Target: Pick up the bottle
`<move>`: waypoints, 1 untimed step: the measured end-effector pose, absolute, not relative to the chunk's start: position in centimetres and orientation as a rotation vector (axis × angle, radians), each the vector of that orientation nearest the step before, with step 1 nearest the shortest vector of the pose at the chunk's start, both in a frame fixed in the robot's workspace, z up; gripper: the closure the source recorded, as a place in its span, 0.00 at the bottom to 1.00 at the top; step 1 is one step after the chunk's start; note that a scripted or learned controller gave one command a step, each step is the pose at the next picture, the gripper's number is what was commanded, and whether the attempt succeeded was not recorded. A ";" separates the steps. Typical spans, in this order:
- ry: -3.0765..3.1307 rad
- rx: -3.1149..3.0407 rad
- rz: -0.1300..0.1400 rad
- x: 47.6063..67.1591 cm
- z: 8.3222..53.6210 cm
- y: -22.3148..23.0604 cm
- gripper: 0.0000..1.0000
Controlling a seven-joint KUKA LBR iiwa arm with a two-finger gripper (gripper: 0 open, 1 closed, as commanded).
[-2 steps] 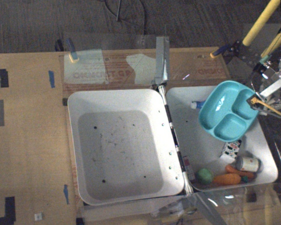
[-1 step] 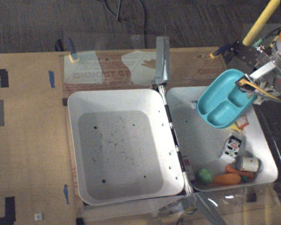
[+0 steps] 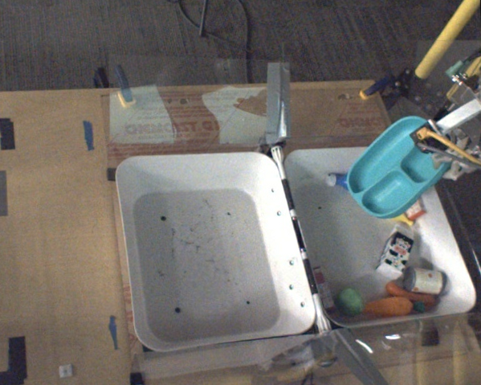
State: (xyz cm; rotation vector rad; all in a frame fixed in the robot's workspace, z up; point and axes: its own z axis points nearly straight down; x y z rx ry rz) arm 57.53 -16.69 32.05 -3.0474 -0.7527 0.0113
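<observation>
While the claw [image 3: 441,146] sits above the right bin's [image 3: 463,289] upper right corner, it is clamped on the rim of a teal divided tray [image 3: 390,170], fingers pinching the tray's right edge. Tray is lifted and tilted, hanging over the top part of the right bin.

Bottle [image 3: 336,179]: just a small white end with a blue cap pokes out from under the tray's left edge, near the right bin's upper left area. Rest of it is hidden by the tray. Claw is not on it.

Other stuff in the right bin, all along the lower right: a small printed carton [image 3: 395,251] lying tilted, a grey-white can [image 3: 424,280] on its side, an orange carrot-shaped item [image 3: 389,306] with a second one [image 3: 408,292] just above it touching the can, and a green round piece [image 3: 350,301] by the bin's lower left wall. Something orange-red [image 3: 414,212] peeks out under the tray's lower edge; can't tell what it is.

Left bin [image 3: 130,234] sits alongside, touching the right one along the centre divider. Both rest on the tan counter [image 3: 50,238].
</observation>
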 end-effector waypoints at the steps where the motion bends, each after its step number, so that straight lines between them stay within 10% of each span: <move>1: -0.934 -2.993 0.014 53.5 31.1 -21.2 1.00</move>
